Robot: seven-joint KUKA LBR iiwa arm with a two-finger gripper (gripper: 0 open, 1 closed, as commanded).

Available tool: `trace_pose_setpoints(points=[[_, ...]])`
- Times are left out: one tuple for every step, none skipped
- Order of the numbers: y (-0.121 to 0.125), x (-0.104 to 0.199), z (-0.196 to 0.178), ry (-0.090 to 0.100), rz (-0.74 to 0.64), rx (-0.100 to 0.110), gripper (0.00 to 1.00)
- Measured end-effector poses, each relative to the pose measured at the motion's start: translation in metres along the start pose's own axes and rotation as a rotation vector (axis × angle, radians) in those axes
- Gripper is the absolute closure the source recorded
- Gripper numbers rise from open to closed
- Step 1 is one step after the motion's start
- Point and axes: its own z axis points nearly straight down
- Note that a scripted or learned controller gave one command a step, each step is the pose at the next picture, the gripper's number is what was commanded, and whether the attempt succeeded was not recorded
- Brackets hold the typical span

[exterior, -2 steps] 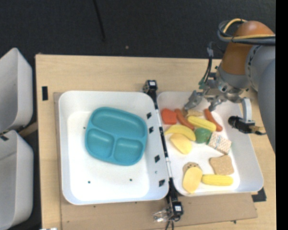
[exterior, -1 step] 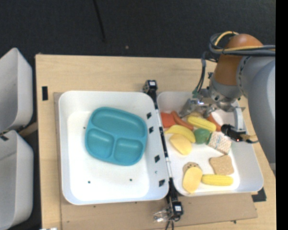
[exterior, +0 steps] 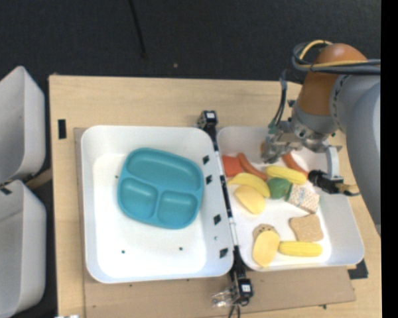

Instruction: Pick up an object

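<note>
On a pale wooden bench (exterior: pixel 132 101), two shallow white bins sit side by side. The left-hand white bin (exterior: pixel 99 244) holds a teal plastic plate with three compartments (exterior: pixel 160 188), lying flat a little toward the bin's 12 o'clock side. The right-hand white bin (exterior: pixel 341 234) carries a crowd of toy food. Near its centre lies a yellow banana-like piece (exterior: pixel 251 197), with a small green round piece (exterior: pixel 279 189) touching it at 3 o'clock and a second yellow oblong piece (exterior: pixel 286 173) just beyond at 1 o'clock. An orange carrot-shaped piece (exterior: pixel 247 165) lies at 11 o'clock of the centre, next to the wall between the bins. Toward 5 o'clock sit a tan square cracker-like piece (exterior: pixel 308 227), a yellow corn-like stick (exterior: pixel 300 248) and a rounded yellow piece with a brown speckled top (exterior: pixel 265 244); a pale speckled block (exterior: pixel 305 197) rests between the green piece and the cracker. The grey arm with the orange band (exterior: pixel 328 78) comes in from 2 o'clock, and its two-finger gripper (exterior: pixel 273 152) hangs low over the bin's 12 o'clock area, just above the carrot and the upper yellow piece. Whether its fingers are apart or together cannot be told from this angle, and no object is seen between them.
</note>
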Motion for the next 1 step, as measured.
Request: trace_pose_setpoints(points=[[0.0032, 0.0047, -0.0449, -0.001, 0.001, -0.015, 1.00]])
